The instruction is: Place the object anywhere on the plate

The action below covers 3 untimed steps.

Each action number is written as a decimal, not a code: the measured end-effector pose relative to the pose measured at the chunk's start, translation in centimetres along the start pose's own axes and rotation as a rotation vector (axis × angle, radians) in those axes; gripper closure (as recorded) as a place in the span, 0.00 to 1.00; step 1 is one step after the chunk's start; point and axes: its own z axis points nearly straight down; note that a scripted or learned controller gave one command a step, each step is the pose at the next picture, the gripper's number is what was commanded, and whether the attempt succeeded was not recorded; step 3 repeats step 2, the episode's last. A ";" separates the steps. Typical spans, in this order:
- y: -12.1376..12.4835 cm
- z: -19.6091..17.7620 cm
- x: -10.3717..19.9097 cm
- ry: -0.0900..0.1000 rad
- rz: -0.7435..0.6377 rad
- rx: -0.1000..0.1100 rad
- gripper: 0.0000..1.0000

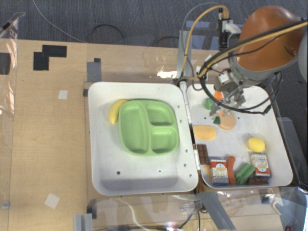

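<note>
A green divided plate (pixel 147 127) lies in the left white bin (pixel 103 167). My gripper (pixel 225 105) hangs over the back of the right bin (pixel 276 129), among small toy foods. Just below it lie a round tan piece (pixel 228 122) and a small dark green piece (pixel 217 120). A green item (pixel 210 102) and an orange item (pixel 217 95) sit right beside the gripper on its left. The gripper's own body hides what lies directly under it.
A yellow banana (pixel 114 110) lies against the plate's left rim. The right bin also holds an orange oval (pixel 204 132), a lemon (pixel 256 144), two small boxes (pixel 219 171), a red sausage (pixel 231 169), a green vegetable (pixel 244 172) and chocolate bars (pixel 202 154). Cables loop above the wrist.
</note>
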 end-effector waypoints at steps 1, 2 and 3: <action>-2.6 3.7 -10.7 -0.004 -0.370 -0.004 1.00; -2.6 3.5 -10.3 -0.001 -0.364 -0.001 0.00; -2.6 3.5 -10.3 -0.001 -0.364 -0.001 0.00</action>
